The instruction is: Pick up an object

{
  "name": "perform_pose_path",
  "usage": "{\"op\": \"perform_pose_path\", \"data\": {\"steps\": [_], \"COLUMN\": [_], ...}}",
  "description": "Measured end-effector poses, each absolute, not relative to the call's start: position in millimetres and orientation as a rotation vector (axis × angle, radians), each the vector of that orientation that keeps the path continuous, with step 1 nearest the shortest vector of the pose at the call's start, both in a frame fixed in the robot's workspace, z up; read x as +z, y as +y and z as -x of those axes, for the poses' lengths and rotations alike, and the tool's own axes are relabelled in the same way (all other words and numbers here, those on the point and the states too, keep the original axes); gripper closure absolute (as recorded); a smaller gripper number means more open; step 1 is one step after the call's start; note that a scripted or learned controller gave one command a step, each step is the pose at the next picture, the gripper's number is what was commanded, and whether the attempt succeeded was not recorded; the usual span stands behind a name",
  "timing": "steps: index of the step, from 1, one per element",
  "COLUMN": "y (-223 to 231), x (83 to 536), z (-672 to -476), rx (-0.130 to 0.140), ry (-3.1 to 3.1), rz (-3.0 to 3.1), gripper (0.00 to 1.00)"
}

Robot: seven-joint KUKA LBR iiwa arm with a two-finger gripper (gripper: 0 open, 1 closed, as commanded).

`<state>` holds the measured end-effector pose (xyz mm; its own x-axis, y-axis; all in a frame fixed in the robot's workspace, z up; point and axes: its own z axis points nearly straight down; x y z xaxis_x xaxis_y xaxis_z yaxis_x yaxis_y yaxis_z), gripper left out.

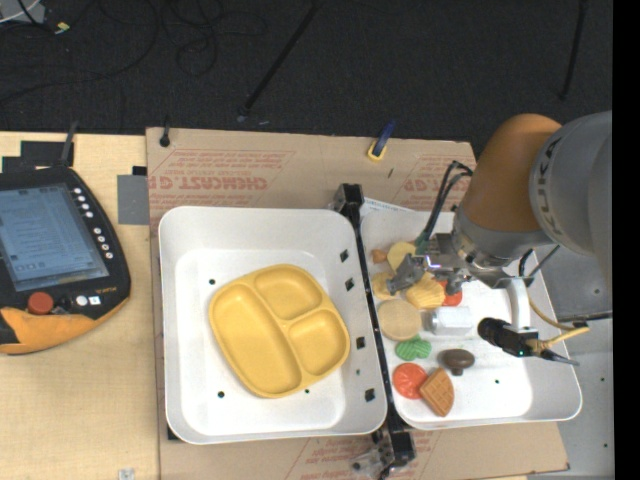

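The gripper is low over the crowded toy food. I can't tell if it's open. It could bump neighbours and grab nothing.

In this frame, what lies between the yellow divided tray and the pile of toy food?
In the camera view, the bins' adjoining white walls, with black clips, run between the yellow divided tray and the toy food pile.

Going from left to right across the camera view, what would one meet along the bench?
Teach pendant → left white bin holding the yellow divided plate → black divider clips between the bins → right white bin with small toy foods, such as the red round piece → grey arm.
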<state>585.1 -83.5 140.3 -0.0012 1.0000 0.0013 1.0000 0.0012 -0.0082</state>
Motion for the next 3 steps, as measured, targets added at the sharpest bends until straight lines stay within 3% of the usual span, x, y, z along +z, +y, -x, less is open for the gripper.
{"op": "perform_pose_path", "data": {"steps": [1,2,3], "y": [-84.6,-86.0,-90.4], "x": [92.1,104.8,147.5], "z": [-587.4,-587.8,-585.9], "rx": [-0.001,-0.004,-0.001], "ry": [-2.224,-2.217,-2.211], "rz": [2.231,2.236,2.233], "gripper": [0.00,1.00,1.00]}}
